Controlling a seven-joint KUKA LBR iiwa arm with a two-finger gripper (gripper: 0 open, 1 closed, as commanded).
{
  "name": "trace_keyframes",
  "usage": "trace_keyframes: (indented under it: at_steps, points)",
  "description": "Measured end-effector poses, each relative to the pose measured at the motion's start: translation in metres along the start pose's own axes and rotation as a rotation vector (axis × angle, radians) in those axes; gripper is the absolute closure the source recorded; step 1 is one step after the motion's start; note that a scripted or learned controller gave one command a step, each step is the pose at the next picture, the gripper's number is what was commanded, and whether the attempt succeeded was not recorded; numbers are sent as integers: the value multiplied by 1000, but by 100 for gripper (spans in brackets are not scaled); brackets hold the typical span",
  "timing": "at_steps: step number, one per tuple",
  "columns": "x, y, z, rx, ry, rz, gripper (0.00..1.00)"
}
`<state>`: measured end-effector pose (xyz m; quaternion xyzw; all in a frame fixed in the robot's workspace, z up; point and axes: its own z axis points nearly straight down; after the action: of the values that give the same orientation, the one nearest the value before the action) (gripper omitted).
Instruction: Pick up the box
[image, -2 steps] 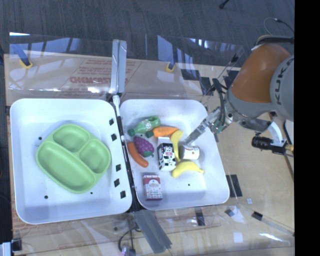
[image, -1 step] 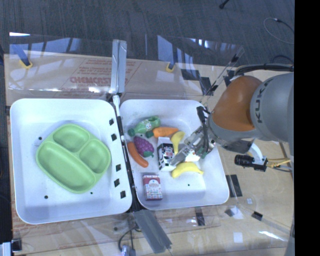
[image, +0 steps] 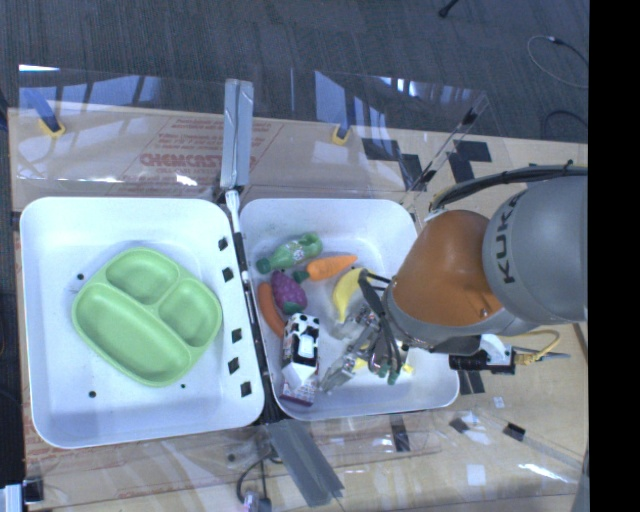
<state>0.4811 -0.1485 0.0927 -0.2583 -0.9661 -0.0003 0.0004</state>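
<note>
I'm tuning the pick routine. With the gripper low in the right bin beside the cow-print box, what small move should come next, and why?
Probably a short shift toward the left bin, to centre the gripper over the black-and-white box. The fingers sit just to the box's right, near its lower end, with nothing visibly between them. The banana and purple grapes lie close by, so keep the shift small.

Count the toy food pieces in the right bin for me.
5: green bottle at the top, carrot beside it, purple grapes below, orange piece at the left wall, banana by the arm. More may be hidden.
</note>
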Motion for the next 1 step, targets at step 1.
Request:
trace_keyframes:
  at_steps: [1]
  points:
    - [-5,28,-209,-1,-7,301,0]
